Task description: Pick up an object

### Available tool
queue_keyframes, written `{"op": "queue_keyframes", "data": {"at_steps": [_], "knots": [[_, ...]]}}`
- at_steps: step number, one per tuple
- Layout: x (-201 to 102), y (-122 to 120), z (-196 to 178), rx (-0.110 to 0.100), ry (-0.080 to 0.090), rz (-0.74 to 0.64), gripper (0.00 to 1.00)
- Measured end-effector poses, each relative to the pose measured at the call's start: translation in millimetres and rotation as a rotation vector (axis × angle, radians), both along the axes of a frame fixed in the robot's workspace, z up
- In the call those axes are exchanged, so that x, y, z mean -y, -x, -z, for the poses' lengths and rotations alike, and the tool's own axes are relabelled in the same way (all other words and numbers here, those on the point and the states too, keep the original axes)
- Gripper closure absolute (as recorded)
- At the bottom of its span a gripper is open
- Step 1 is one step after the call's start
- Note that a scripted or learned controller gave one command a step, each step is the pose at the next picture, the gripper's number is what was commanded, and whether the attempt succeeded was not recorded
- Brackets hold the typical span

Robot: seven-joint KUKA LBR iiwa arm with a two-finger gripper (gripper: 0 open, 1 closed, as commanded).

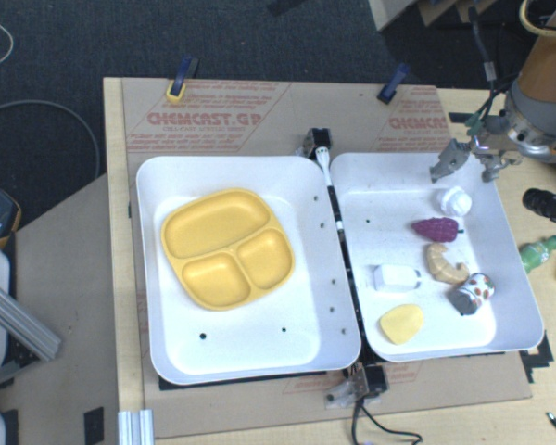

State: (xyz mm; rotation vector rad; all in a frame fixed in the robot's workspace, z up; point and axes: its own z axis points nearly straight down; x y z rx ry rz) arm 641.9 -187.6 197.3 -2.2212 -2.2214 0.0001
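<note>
Two red "CHEMCAST GP" prints (204,117) mark the bench (259,100) board; the right one is partly illegible. Hand (475,158) hovers over right bin (371,170), fingers spread, pinching nothing.

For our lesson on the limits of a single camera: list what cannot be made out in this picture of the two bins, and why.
- Pincer, camera view: too small to tell whether it is open or shut.
- Arm: cut off by the right edge.
- Green item beside the right bin: cut off by the right edge.
- Small dark-and-white item: too small to identify.
</note>
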Motion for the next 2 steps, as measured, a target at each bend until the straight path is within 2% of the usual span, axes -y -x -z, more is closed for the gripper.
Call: {"op": "queue_keyframes", "data": {"at_steps": [1,2], "knots": [[0.1,-0.8,-11.4,0.004,0.002,-0.001,1.0],[-52.3,1.1,-54.5,0.008,0.002,-0.006,1.0]]}}
